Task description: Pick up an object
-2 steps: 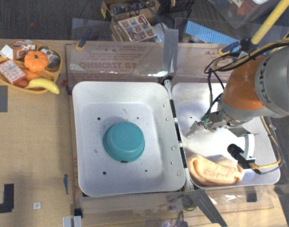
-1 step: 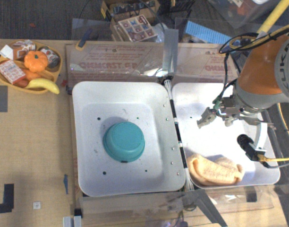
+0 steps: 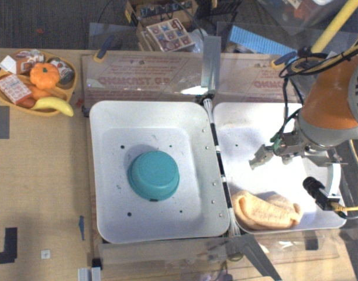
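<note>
Two white bins (image 3: 103, 122) on wooden bench (image 3: 33, 186)

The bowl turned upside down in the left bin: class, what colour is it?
The bowl is teal, a plain blue-green without pattern, seen clearly in the camera view.

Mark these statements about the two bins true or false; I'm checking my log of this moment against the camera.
1. A teal bowl lies upside down in the left bin. True.
2. The tan bread-like item lies in the left bin. False: it lies in the right bin, near its front edge.
3. The pincer is over the right bin. True.
4. The pincer is gripping the teal bowl. False: it is apart from the bowl, in the other bin, and nothing shows between its fingers.
5. A dish of toy food, with a banana and an orange pumpkin, sits on the bench left of the bins. True.
</note>
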Controlling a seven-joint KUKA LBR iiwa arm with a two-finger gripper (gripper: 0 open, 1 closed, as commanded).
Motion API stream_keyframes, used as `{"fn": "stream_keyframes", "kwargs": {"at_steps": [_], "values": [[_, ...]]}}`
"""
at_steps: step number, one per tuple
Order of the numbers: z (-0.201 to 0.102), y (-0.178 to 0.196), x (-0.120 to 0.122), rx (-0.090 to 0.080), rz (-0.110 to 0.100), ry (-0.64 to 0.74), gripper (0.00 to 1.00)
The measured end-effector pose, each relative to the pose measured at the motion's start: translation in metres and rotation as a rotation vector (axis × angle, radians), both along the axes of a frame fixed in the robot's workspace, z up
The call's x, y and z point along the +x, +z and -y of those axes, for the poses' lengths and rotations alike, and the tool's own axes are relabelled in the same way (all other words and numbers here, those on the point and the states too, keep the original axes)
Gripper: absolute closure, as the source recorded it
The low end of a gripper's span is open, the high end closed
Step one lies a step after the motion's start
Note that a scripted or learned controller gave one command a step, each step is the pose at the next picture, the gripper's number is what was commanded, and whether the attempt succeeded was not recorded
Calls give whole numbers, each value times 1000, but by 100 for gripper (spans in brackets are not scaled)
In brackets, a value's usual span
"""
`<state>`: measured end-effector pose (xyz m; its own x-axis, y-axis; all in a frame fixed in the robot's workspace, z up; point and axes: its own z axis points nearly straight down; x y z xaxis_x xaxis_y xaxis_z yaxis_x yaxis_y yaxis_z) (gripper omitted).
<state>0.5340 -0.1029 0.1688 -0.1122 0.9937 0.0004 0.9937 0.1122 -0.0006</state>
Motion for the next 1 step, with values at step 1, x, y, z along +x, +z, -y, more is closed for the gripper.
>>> {"fn": "stream_keyframes", "kwargs": {"at_steps": [1], "values": [[36, -81, -46, -1, 8, -17, 0]]}}
